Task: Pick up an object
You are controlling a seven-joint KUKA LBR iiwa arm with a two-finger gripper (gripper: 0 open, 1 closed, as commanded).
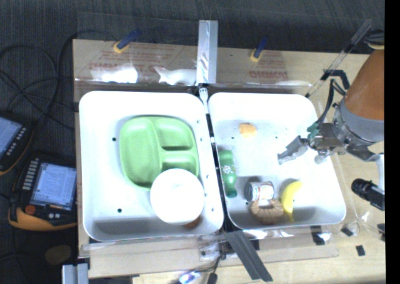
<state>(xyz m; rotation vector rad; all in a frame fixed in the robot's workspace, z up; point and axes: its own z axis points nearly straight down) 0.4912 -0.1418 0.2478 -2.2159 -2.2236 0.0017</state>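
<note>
One gripper (304, 151) is hovering in the right bin (269, 104) — fingers apart, holding nothing — while the banana (289, 196) is lying just below them, long axis roughly upright.

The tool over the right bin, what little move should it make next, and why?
Probably slide toward the camera and lower over the yellow banana. The tool hangs above bare bin floor, its fingers spread with nothing between them. The banana lies near it at the right bin's near side, beside the small jar.

Grey arm (362, 127) with orange band, metal two-finger claw (306, 150)
</note>
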